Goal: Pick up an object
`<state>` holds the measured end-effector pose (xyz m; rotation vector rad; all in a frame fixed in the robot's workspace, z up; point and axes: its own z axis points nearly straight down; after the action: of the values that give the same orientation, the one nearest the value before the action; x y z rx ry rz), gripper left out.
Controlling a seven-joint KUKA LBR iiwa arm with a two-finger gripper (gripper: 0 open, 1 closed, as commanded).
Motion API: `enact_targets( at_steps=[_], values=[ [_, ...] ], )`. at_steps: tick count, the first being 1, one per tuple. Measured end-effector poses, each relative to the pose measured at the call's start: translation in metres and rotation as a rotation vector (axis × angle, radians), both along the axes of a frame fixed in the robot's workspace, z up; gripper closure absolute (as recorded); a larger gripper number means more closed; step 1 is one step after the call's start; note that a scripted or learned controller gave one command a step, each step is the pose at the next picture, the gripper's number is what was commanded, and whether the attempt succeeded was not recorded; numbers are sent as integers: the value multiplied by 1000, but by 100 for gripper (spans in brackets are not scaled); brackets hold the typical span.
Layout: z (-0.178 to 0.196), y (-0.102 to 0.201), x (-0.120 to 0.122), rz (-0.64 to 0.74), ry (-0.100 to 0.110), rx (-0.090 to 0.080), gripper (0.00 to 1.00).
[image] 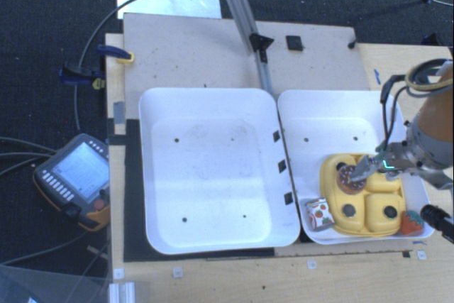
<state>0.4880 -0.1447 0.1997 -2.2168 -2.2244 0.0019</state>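
Yellow toy lies in right bin, lower right of frame, with dark holes on top. Gripper sits over toy's upper part, tip touching or just above it near brown round spot; jaw state cannot tell. Small red-white packet just left of toy; orange-red piece at toy's right. Left bin at centre. Bins rest on pale board. Teach pendant on dark floor, far left. Blue clamp at upper left.

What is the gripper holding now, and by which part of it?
It cannot be told. The gripper is low over the yellow toy in the right bin, at its upper left corner, but no object shows between its fingers.
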Motion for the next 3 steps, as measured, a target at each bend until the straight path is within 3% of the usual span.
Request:
enact_targets(
  at_steps=[1,2,3],
  values=[
    [1,0,1,1,-3,-1,0],
    [-49,10,-2,-1,1,1,0],
    [-93,20,4,-3,-12,0,0]
  ],
)
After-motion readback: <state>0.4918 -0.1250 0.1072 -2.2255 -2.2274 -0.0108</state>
